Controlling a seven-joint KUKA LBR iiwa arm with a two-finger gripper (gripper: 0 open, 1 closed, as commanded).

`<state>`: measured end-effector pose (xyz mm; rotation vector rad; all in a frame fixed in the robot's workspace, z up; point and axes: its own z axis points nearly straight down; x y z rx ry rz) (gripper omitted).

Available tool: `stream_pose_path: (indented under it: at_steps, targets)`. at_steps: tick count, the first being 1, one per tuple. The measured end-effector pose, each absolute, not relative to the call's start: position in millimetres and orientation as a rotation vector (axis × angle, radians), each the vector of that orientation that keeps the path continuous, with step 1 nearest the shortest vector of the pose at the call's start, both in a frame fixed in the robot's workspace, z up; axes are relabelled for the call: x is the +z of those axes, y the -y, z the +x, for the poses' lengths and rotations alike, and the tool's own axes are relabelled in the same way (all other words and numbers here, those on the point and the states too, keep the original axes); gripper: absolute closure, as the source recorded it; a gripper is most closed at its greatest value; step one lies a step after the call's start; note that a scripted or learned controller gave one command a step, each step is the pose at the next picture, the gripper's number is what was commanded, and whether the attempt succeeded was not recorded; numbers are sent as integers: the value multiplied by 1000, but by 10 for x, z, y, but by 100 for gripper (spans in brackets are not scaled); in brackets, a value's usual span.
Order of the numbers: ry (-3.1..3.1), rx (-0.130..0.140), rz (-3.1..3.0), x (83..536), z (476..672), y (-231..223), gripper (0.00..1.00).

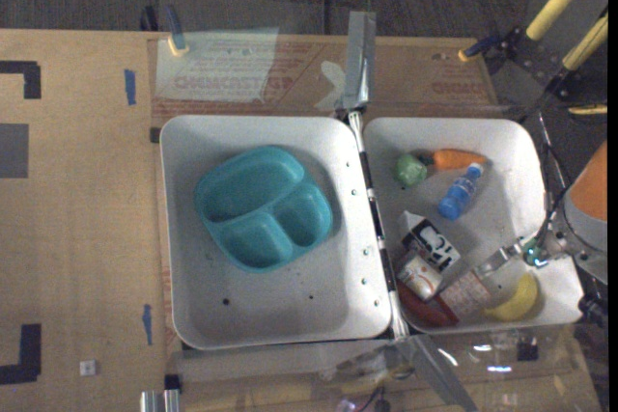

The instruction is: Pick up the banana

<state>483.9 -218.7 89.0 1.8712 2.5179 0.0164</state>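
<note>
A: Where is the target?

B: The yellow curved banana (517,297) lies in the right-hand shallow white bin (517,142), in that bin's near right corner, close against the wall. Part of it is hidden under the clutter beside it.

A: And the claw?

B: The two-finger metal gripper (529,256), on the grey arm with the orange band (591,198), hangs just above the banana, toward the far side of it and a touch to its right. Very near; I cannot tell whether it touches.

A: Clenched or released?

B: Cannot tell from where I stand. Nothing can be made out in its grasp.

A: So which way must it go?

B: By my judgement, down and slightly toward the near edge of the bin. The banana's long axis looks to run roughly along the near wall, left to right, tilted a little.

A: Obstacles?

B: A clear crinkled wrapper or packet (468,289) lies just left of the banana, touching or overlapping it, with a dark red flat thing (430,309) beyond. The small blue plastic bottle (460,192) sits well apart from the banana, toward the far side.
</note>
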Motion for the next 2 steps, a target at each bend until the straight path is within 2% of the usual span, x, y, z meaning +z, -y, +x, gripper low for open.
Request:
stream_pose_path:
  at_steps: [1,2]
  targets:
    - [-2518,16,1871,890,4838,2187,0]
    - [-2505,11,1867,996,4852,2225,100]
